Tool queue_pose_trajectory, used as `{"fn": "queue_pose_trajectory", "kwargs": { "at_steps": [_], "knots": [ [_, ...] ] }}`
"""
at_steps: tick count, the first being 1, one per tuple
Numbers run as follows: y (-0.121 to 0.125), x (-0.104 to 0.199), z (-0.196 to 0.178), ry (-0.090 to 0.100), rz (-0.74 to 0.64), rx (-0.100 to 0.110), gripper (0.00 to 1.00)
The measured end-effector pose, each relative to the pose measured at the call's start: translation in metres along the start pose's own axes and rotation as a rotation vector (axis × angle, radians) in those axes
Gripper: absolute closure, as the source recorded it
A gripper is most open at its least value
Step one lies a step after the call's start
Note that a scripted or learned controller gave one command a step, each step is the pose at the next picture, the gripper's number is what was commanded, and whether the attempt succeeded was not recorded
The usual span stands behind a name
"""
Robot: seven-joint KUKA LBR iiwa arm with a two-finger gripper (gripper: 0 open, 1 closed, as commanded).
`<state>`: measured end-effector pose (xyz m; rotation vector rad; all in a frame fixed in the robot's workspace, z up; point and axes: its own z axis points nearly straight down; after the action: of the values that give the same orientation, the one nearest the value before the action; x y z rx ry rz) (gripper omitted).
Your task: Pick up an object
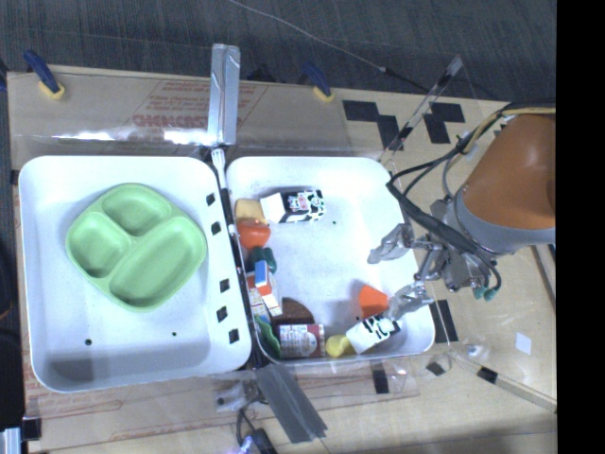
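Camera view: gripper (402, 272) spread wide above right bin (340, 173), nothing between fingers, poised over orange piece (372, 299) and white black-marked bottle (375, 331) near the bin's lower right corner. Approach step, by the look of it. Next: descend onto orange piece, straddle it, close without nudging bottle just beside.

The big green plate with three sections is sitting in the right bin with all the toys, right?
Not quite. The camera view shows the green plate in the left bin, by itself. It does have three sections. The toys, such as the orange piece and the black-and-white carton, are in the right bin, where the gripper is.
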<state>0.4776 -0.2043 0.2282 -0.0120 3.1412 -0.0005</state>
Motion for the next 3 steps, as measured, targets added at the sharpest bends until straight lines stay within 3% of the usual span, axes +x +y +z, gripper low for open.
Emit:
{"fn": "queue_pose_trajectory", "kwargs": {
  "at_steps": [1, 2, 3],
  "knots": [
    [0.007, -0.021, 0.09, -0.038, -0.125, 0.016, 0.0],
    [0.029, -0.049, 0.13, -0.028, 0.066, 0.005, 0.0],
    [0.073, -0.147, 0.136, 0.0, 0.017, -0.002, 0.0]
  ]
}}
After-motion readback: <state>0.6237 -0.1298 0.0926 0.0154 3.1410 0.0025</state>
